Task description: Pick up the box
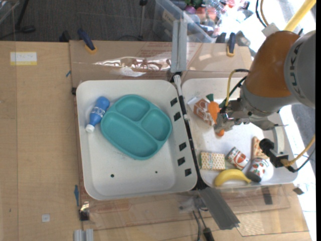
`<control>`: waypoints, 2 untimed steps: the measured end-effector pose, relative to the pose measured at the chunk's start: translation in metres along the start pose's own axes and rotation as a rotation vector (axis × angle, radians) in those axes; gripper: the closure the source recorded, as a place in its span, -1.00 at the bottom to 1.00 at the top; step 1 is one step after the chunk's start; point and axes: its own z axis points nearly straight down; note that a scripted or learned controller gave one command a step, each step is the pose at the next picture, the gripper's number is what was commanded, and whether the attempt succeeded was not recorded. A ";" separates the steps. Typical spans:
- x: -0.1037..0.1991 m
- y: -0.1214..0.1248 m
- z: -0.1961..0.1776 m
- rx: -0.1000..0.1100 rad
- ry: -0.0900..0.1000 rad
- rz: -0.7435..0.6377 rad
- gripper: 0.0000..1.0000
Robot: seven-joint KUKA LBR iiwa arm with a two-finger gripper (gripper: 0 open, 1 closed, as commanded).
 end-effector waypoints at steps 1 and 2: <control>0.084 -0.038 0.001 0.005 0.001 0.075 1.00; 0.146 -0.067 0.001 0.007 0.001 0.041 1.00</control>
